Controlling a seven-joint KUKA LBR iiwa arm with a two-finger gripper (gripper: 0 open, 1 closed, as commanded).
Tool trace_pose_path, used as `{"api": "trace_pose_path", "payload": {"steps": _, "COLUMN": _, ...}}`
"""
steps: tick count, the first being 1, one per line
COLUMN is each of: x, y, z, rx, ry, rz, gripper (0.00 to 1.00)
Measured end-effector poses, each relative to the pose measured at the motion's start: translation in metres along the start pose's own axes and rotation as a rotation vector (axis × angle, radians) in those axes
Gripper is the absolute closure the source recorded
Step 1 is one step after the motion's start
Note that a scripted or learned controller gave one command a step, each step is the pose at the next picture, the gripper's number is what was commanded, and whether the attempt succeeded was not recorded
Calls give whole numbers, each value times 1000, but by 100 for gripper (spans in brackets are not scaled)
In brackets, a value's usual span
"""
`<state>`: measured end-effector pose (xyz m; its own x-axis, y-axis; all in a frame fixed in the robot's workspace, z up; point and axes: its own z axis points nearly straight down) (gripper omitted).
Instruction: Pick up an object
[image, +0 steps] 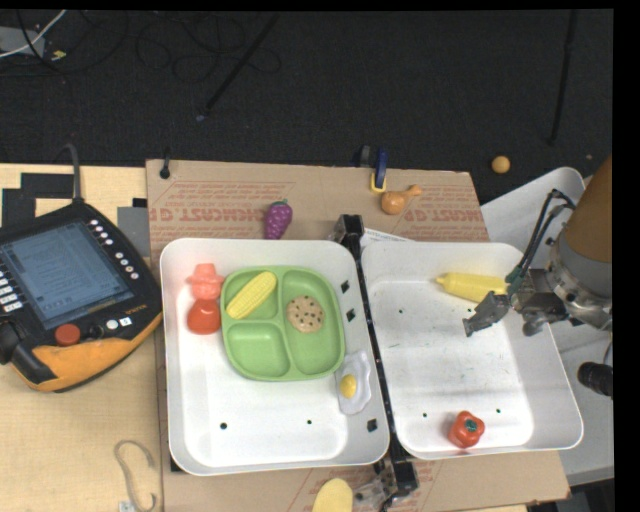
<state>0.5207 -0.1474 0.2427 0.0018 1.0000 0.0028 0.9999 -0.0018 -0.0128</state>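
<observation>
- Cardboard (200, 205) lines the counter (60, 450) under two white bins, and dark carpet lies behind.
- We see a yellow bottle (470, 286) lying on its side near the far edge of the right bin (440, 400), just beside the end effector (500, 308).
- We find the end effector low over the right bin, one dark finger pointing down to the left; we cannot tell whether it is apart or together, and nothing shows between its fingers.
- We see a red tomato (466, 428) near that bin's front edge, well apart from the bottle.
- We see the left bin (260, 430) holding a green divided plate (282, 352) with corn (249, 294) and a cookie (305, 314), a red and pink figure (204, 298) beside it, and a fried egg (349, 385).
- We see a handheld control tablet (65, 290) resting at far left.
</observation>
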Motion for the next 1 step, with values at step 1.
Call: {"api": "trace_pose_path", "payload": {"steps": 1, "x": 0, "y": 2, "z": -6, "rx": -12, "ry": -2, "rz": -2, "gripper": 0}}
